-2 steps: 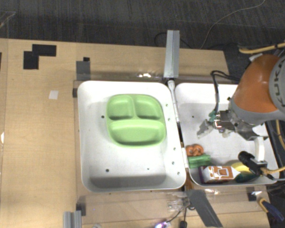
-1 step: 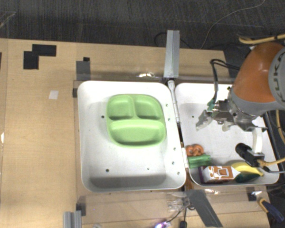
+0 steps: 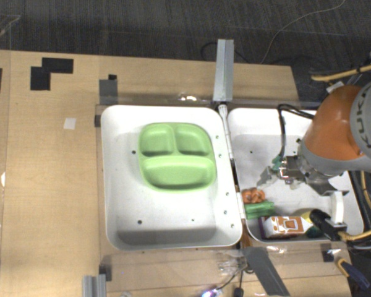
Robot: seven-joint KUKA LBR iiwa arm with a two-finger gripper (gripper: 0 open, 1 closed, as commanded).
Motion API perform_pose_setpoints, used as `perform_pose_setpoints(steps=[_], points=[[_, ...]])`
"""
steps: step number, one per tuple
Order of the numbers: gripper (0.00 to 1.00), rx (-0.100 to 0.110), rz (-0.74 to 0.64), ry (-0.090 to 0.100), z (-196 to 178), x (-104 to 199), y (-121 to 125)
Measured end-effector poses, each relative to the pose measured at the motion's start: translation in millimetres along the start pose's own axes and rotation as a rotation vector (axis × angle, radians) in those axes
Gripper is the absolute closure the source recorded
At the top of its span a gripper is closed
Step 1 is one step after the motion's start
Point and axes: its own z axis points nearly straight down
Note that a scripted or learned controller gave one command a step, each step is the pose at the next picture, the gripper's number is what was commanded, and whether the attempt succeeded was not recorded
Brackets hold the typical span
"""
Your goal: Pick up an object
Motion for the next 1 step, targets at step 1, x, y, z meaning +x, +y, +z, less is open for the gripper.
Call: perform_pose_setpoints(steps=[1], points=[[0.00, -0.035, -0.152, -0.004, 35.0, 1.4, -13.9]])
